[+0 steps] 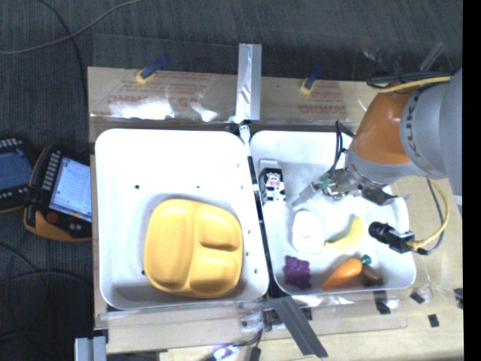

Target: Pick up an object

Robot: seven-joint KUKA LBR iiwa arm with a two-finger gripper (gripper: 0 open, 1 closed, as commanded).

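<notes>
The right bin holds several small items. A white rounded object lies in its middle, with a yellow banana just to its right. An orange carrot and a purple grape bunch sit along the front wall. A small black-and-white toy rests by the bin's left wall. My gripper hangs over the right bin, just above and behind the white object, and I see nothing held in it.
The left bin holds a large yellow divided plate. A black cable connector juts from the arm over the right bin's right side. A handheld controller lies left of the bench.
</notes>
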